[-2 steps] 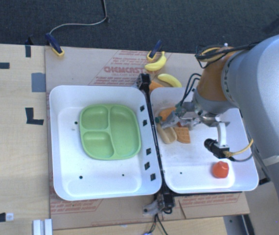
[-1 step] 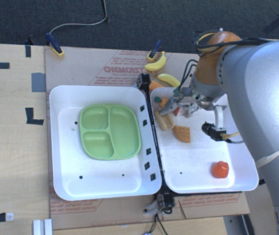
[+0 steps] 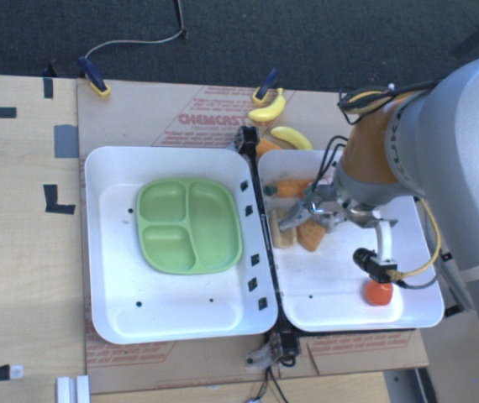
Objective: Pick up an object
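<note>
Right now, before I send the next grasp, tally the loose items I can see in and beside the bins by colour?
Green: 1, the divided plate in the left bin
Yellow: 2, bananas behind the right bin
Orange: 2, carrot-like piece and a piece at the bin divider
Tan: 1, chunk by the tool
Red: 1, small round item
Total: 7
</note>
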